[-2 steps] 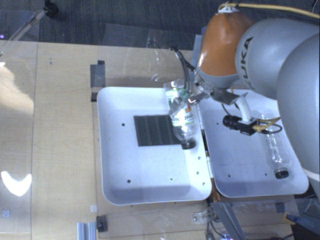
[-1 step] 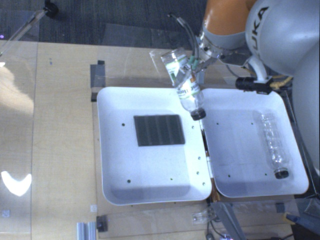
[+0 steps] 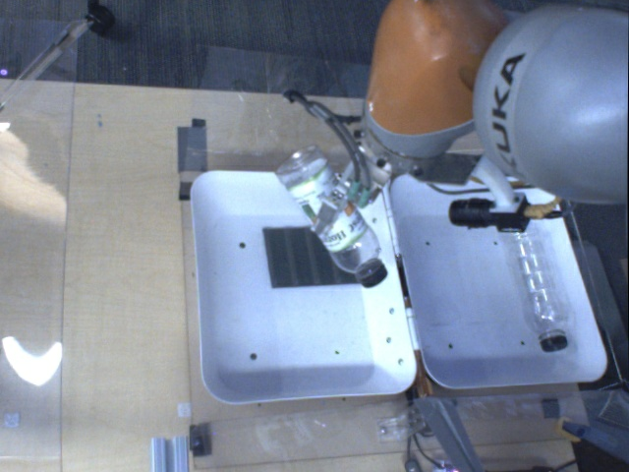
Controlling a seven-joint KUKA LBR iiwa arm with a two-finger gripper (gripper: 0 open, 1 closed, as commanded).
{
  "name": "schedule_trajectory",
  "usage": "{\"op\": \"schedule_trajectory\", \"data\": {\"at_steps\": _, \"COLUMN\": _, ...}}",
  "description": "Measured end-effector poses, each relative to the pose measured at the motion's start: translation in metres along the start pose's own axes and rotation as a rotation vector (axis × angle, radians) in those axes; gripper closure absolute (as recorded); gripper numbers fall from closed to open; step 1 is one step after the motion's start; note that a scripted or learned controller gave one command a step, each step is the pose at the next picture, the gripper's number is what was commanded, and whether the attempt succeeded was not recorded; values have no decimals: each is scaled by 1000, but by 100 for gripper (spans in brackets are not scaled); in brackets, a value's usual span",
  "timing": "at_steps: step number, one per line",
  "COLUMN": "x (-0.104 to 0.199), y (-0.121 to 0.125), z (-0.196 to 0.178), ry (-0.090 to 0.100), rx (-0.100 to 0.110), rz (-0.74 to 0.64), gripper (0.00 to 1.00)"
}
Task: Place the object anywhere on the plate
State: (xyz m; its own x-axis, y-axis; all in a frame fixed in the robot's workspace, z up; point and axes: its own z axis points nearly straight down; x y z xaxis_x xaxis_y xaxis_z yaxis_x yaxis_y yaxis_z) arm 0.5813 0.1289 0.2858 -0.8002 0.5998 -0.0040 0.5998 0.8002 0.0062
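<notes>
A clear plastic bottle (image 3: 329,214) with a white-and-green label and a black cap hangs tilted over the back right part of the left bin (image 3: 226,342). Its cap end points down toward the right. My gripper (image 3: 351,193) reaches in from under the orange wrist and is shut on the bottle's middle. The plate (image 3: 295,259) is a flat dark grey rectangle on the left bin's floor. It lies just below and left of the bottle, whose cap end overlaps the plate's right edge in this view.
A second clear bottle (image 3: 539,288) with a black cap lies lengthwise in the right bin (image 3: 462,352). The arm's large grey and orange body (image 3: 491,77) covers the back of the right bin. A ridge separates the two bins.
</notes>
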Motion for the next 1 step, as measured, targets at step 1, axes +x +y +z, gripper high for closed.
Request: {"op": "schedule_trajectory", "data": {"at_steps": 1, "x": -50, "y": -9, "z": -35, "ry": -4, "rx": -2, "rz": -340, "gripper": 100}}
